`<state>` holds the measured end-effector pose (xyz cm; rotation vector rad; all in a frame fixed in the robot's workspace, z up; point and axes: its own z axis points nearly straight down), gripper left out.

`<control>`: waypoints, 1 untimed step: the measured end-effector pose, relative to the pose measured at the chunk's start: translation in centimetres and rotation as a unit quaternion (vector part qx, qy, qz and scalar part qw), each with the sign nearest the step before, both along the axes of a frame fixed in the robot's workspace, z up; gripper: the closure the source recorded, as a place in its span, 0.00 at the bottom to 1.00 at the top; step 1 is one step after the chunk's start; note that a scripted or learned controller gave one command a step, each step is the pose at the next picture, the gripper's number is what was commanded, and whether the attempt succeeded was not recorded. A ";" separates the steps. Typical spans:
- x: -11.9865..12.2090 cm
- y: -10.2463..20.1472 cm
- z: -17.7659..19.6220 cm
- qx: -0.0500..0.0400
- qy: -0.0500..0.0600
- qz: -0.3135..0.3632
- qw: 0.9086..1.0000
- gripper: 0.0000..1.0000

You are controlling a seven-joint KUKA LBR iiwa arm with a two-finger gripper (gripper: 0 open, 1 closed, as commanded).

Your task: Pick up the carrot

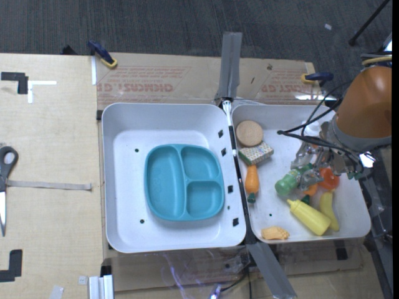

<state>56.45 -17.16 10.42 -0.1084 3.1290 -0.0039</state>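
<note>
The carrot [251, 179] is orange with a green stub at its near end. It lies along the left wall of the right bin [274, 112], pointing toward the front. My gripper [310, 169] hangs low over the right half of that bin, well to the right of the carrot and apart from it. The gripper sits among a green toy [287, 184] and a small orange-red piece [329, 179]. The carrot has nothing touching it from above.
A round tan biscuit [250, 132] and a speckled block [257, 154] lie just behind the carrot. A yellow bottle [308, 216], a banana-like piece [329, 209] and an orange scrap [275, 233] lie near the front. The left bin [118, 185] holds a teal divided plate [184, 182].
</note>
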 end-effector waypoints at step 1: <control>0.0 0.0 0.0 0.000 0.000 0.000 1.000 0.00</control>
